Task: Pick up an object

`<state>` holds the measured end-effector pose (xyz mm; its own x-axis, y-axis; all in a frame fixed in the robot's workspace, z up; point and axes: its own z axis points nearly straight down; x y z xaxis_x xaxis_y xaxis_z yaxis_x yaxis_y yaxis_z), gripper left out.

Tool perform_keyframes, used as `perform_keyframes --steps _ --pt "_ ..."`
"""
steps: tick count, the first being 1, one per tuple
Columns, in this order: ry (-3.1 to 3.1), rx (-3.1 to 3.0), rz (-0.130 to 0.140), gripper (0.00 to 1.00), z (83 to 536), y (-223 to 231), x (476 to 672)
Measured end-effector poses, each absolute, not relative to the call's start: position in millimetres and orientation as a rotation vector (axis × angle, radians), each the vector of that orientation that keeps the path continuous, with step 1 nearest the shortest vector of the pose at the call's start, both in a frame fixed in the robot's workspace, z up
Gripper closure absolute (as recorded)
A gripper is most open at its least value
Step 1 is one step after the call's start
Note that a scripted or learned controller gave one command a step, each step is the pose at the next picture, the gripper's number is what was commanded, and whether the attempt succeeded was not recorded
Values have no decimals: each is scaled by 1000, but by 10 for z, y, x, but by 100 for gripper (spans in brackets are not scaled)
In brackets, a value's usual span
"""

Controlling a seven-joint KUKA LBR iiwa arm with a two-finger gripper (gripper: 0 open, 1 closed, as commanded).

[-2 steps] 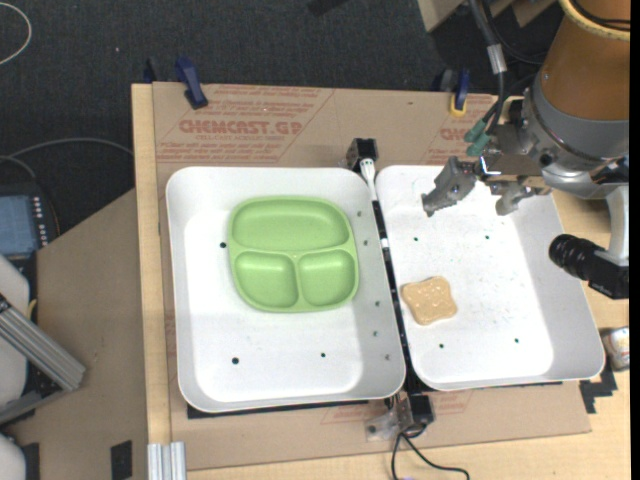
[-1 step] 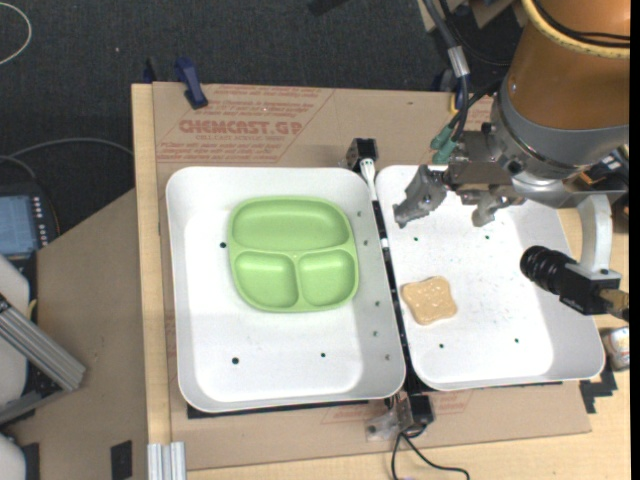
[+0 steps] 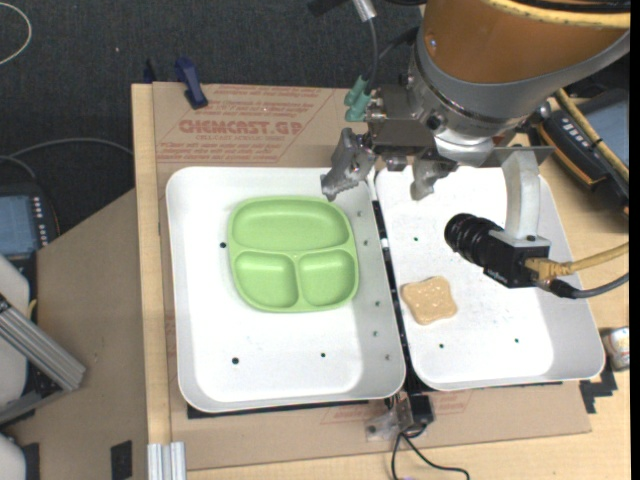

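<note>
A green three-compartment plate (image 3: 293, 252) lies flat in the left bin (image 3: 200, 298). In the right bin (image 3: 500, 353), near its left wall, rests a tan toast-shaped piece (image 3: 429, 300). My gripper (image 3: 384, 178) hangs over the far end of the ridge between the two bins. It is open, one fingertip (image 3: 338, 178) above the plate's far right corner and the other over the right bin's far left. Nothing sits between the fingers.
A black cylindrical unit (image 3: 487, 249) on a white bracket sticks out from the wrist over the right bin, with a tan cable trailing right. Cardboard (image 3: 250, 118) lies under the bins, a blue clip (image 3: 190, 81) at its far left corner.
</note>
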<state>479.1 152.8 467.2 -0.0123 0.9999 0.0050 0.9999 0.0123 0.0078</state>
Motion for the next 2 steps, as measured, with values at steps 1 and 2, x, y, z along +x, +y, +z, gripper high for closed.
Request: perform_keyframes --steps 1,2 --pt "2214 2232 -8 0 4247 695 4875" --pt "2221 2218 2 100 4375 740 4880"
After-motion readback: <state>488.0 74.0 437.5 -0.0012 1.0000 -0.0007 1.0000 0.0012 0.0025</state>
